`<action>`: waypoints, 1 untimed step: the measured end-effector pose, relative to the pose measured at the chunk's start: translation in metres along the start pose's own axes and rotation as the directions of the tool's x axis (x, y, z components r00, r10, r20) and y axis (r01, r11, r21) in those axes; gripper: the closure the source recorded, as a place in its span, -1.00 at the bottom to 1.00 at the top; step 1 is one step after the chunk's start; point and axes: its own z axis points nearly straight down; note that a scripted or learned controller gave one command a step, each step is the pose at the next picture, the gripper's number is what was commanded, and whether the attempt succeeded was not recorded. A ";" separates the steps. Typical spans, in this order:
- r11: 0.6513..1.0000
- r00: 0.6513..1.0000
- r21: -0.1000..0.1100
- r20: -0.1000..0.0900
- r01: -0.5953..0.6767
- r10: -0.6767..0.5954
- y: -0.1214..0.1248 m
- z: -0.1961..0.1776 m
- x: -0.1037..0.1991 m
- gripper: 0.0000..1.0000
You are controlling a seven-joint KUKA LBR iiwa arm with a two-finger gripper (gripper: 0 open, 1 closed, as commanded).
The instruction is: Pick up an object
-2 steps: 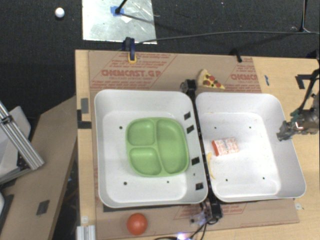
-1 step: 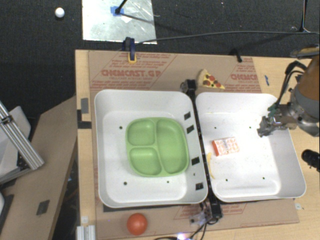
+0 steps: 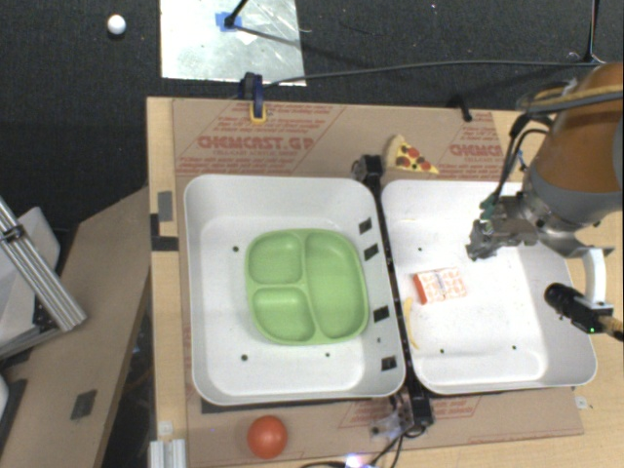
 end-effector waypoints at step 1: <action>1.000 1.000 0.000 0.001 -0.001 0.001 0.013 0.004 0.042 1.00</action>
